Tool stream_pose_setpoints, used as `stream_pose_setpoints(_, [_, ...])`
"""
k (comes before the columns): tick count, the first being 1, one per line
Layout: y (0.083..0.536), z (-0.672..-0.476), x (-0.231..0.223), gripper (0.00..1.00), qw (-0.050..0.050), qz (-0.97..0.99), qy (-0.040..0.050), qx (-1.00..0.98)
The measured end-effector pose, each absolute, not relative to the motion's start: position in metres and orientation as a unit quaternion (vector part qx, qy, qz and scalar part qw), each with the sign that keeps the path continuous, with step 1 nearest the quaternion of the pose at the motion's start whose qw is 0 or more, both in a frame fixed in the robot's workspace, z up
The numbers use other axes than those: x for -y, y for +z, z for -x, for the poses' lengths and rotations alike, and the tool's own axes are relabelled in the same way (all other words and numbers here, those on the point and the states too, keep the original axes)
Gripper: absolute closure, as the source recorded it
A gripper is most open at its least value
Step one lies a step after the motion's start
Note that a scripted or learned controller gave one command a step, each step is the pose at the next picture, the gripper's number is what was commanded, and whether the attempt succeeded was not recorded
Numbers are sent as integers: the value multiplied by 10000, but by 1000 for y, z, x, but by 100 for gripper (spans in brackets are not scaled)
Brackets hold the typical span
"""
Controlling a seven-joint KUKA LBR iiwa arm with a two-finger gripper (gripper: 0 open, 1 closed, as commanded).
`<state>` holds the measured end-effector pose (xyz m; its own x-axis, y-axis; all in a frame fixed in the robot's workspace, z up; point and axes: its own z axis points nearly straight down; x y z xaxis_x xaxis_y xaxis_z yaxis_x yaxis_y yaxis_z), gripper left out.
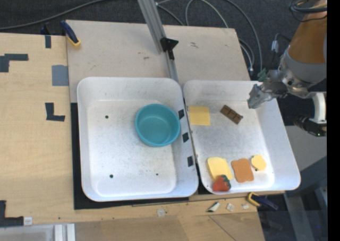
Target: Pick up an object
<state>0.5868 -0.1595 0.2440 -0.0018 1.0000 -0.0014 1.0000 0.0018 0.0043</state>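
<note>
Nearby, brown bar (231,113), yellow square (199,115), teal bowl (157,124).

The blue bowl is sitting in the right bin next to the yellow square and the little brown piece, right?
Not quite. The camera view shows the blue bowl in the left bin, on its own. The yellow square and the little brown piece are in the right bin, just as you said.
</note>
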Motion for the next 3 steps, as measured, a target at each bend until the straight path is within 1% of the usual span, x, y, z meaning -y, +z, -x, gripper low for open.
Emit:
stream_pose_setpoints(1, [233, -597, 109, 100, -11, -7050, -2, -7092])
stream_pose_setpoints(2, [221, -600, 57, 100, -10, -7049, -3, -7093])
stream_pose_setpoints(3, [231, -605, -1, 100, -10, -7044, 4, -7098])
